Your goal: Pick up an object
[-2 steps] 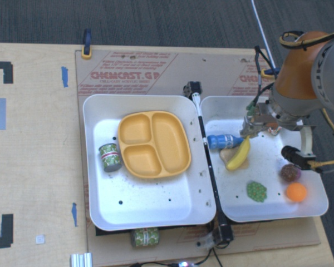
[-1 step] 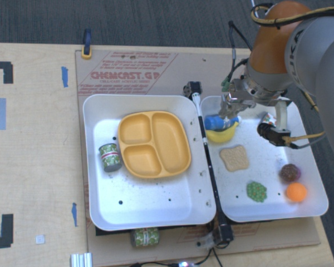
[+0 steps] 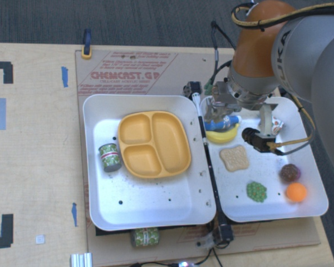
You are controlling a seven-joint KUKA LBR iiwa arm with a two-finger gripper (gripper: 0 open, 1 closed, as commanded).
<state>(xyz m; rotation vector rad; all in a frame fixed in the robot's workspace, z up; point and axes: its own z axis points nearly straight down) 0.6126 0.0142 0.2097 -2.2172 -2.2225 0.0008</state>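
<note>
The gripper (image 3: 218,115) hangs over the banana (image 3: 221,134) at the right bin's (image 3: 314,204) upper left corner; its state cannot be told; the arm should descend squarely, straddling the fruit before closing.

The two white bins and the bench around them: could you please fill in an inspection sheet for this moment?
Surface: left bin and right bin side by side on a board.
Job's things: right bin holds banana, bread slice, green piece, dark ball, orange ball.
Clutter: yellow divided plate and small can in left bin; another can in front of it, outside.
Grippers: gripper low over the banana.
Cables: black cable over right bin.
Surroundings: blue tape marks on the bench.
</note>
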